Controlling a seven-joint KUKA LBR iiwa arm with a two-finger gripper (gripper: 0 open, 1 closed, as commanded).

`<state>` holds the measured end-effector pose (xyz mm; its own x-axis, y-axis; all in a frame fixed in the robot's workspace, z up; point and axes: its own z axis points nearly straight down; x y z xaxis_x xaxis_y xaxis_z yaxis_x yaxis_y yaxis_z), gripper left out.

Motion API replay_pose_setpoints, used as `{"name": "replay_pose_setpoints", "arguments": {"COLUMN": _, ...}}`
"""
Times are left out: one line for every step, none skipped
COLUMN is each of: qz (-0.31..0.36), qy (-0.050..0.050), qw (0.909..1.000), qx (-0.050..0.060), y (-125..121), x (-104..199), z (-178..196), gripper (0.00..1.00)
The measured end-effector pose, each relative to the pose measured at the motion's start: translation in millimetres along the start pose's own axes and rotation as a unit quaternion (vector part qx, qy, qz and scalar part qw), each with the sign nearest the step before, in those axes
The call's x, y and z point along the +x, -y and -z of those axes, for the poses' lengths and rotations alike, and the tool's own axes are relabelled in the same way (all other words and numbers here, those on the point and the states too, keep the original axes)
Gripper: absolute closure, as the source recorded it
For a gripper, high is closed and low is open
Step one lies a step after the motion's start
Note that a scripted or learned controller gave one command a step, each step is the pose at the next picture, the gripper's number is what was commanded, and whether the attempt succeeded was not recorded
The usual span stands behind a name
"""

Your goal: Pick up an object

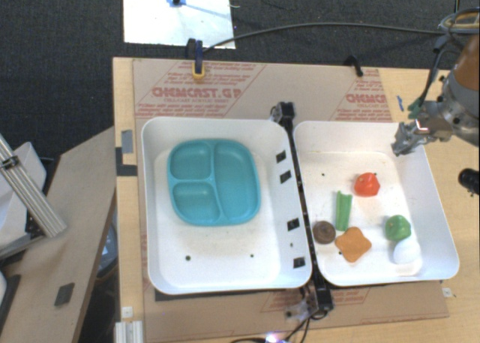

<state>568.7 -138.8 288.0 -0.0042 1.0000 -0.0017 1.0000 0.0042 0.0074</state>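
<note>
Small toys lie untouched in the right white bin [435,206]: orange star-shaped piece [352,244], brown disc [324,232], green stick [343,210], green ball [397,226], red tomato-like toy [367,184]. At the bin's far right corner the gripper [409,137] seems empty; its opening is unclear. Nothing is lifted yet.

Smooth glossy teal plastic divided plate [214,182] in matt white plastic left bin [161,259]; bare cardboard-like brown bench sheet [247,86] beneath.
</note>
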Motion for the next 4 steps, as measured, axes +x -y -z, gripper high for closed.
{"name": "replay_pose_setpoints", "arguments": {"qz": 0.002, "qy": -0.002, "qw": 1.0000, "qx": 0.003, "y": -15, "x": 54, "z": -20, "gripper": 1.00}}
{"name": "replay_pose_setpoints", "arguments": {"qz": 0.003, "qy": -0.002, "qw": 1.0000, "qx": 0.003, "y": -25, "x": 113, "z": -30, "gripper": 1.00}}
{"name": "replay_pose_setpoints", "arguments": {"qz": 0.003, "qy": -0.002, "qw": 1.0000, "qx": 0.002, "y": -45, "x": 172, "z": -33, "gripper": 1.00}}
{"name": "replay_pose_setpoints", "arguments": {"qz": 0.003, "qy": -0.002, "qw": 1.0000, "qx": 0.003, "y": -61, "x": 225, "z": -54, "gripper": 1.00}}
